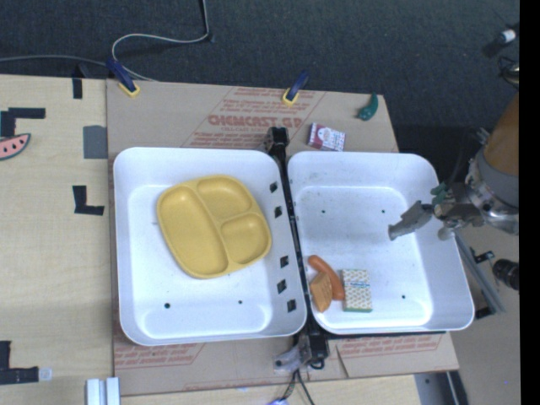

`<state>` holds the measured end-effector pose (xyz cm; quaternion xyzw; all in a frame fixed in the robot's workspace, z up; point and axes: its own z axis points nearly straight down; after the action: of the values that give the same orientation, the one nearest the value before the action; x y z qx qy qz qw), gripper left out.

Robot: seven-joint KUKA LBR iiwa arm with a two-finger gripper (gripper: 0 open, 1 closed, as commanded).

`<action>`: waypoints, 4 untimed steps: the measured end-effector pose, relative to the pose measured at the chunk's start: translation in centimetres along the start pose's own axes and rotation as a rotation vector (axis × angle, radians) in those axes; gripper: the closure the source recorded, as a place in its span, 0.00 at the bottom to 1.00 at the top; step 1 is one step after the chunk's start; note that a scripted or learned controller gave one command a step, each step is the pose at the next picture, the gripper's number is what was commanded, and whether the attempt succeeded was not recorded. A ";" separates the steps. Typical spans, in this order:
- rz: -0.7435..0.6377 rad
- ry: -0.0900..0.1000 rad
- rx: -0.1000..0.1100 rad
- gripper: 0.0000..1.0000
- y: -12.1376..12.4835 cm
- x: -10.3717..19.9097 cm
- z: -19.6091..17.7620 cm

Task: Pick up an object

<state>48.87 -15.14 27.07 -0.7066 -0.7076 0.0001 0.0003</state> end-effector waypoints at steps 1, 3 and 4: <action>0.000 0.001 -0.005 0.00 3.1 1.5 18.4; 0.000 -0.002 -0.004 0.00 15.3 5.8 18.5; -0.001 -0.003 -0.003 1.00 15.3 5.8 17.5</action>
<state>64.13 -9.37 9.58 -0.7063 -0.7079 0.0001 -0.0018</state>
